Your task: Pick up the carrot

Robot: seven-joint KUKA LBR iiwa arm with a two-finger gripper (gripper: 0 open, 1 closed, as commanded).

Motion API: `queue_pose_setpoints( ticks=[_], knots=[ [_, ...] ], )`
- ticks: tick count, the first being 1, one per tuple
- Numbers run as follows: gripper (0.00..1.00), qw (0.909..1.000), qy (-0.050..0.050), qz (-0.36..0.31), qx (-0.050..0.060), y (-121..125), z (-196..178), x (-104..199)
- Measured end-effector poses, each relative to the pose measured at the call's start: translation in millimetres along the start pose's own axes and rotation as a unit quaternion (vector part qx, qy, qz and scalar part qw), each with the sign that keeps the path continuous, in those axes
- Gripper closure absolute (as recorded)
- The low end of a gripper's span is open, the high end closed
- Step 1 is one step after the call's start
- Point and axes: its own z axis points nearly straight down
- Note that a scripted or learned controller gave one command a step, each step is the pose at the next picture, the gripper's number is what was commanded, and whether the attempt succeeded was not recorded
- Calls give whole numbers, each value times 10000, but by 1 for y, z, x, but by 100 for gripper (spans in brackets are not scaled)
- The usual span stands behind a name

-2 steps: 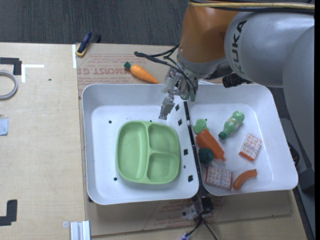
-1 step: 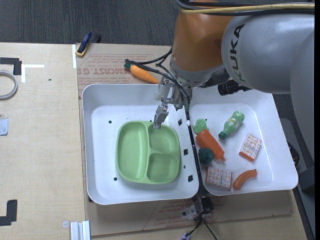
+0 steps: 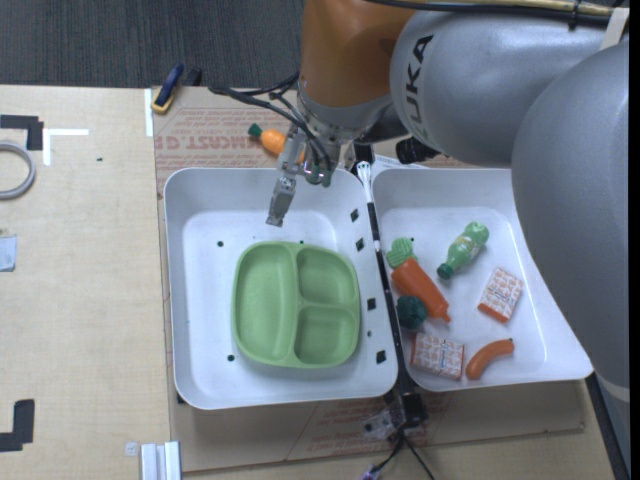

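- The gripper [image 3: 283,200] is seen above the far part of the left bin [image 3: 190,268], hanging over bare white floor just beyond the green plate [image 3: 297,304].
- One slim grey finger [image 3: 279,203] is shown pointing down toward the bin; whether the tool is open or closed cannot be told from this angle, and nothing is seen gripped in it.
- The carrot [image 3: 418,282] is found in the right bin [image 3: 535,338], close to the wall shared by the two bins, lying at a slant with its green top [image 3: 401,251] toward the far side.
- The carrot is well apart from the gripper, with the shared wall between them.
- A dark green item [image 3: 411,312] is seen touching the carrot's near end.
- A green bottle [image 3: 462,250] is placed just beside the carrot, farther to the right.
- Two red-and-white patterned packets [image 3: 500,295] [image 3: 438,355] and a sausage [image 3: 489,357] are spread over the rest of the right bin.
- The green plate, divided into three compartments, is set in the middle of the left bin.
- A small orange object [image 3: 268,140] is lying on the cardboard [image 3: 215,133] beyond the left bin, partly hidden by the arm [image 3: 480,78].
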Motion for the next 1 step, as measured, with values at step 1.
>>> queue_pose_setpoints(
  ticks=[1],
  knots=[
    [0,9969,1,789,1,44,5,12]
  ],
)
